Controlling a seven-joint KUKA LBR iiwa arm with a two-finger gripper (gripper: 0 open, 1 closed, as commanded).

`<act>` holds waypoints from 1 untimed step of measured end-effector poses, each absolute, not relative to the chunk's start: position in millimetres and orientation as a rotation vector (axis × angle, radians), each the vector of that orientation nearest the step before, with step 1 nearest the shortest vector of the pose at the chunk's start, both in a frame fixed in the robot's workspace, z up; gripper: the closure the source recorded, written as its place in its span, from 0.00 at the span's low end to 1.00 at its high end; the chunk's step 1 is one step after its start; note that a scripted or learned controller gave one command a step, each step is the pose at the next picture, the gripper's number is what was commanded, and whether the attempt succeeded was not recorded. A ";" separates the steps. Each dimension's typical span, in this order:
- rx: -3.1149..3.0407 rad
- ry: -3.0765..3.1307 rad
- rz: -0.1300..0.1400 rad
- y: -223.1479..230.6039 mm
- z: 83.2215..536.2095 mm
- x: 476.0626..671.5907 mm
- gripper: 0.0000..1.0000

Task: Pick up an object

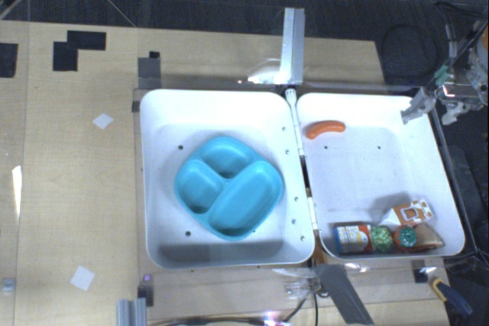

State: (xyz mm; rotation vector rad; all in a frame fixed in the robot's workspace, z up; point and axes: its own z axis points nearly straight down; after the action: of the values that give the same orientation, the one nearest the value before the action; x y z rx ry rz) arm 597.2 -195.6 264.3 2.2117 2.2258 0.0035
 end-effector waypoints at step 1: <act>2.512 1.884 0.003 -163.4 172.7 592.8 0.00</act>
State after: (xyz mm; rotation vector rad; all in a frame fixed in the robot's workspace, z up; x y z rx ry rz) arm 592.8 -163.4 172.7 2.5116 1.8843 0.0032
